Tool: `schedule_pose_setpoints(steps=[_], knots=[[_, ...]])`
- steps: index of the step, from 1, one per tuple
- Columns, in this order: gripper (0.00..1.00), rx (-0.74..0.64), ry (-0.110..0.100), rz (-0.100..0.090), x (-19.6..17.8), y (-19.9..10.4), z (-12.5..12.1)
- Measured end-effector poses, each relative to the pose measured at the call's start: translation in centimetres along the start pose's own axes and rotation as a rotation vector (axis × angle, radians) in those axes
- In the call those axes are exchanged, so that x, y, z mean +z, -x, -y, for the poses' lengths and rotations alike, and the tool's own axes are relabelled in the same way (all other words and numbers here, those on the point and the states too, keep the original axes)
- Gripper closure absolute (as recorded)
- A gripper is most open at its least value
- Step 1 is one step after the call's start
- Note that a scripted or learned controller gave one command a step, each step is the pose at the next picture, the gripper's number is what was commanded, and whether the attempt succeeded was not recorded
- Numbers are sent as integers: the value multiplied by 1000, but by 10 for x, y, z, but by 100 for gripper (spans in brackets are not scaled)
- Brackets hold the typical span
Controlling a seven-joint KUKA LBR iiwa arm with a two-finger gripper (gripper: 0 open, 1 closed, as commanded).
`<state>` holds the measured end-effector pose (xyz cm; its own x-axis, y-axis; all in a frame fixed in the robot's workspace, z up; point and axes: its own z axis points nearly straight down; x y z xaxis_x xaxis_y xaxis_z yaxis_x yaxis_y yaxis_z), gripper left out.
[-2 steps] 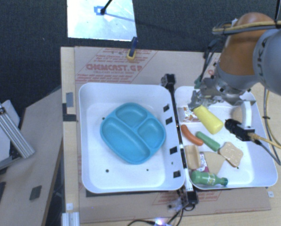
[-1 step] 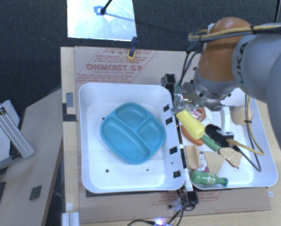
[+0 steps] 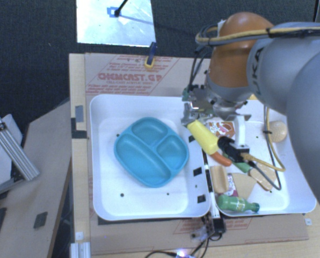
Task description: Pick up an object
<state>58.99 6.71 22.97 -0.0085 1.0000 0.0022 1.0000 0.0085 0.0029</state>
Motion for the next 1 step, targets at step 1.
schedule_pose_setpoints(steps=[1], knots=[[100, 8, -1, 2, 2, 16, -8]])
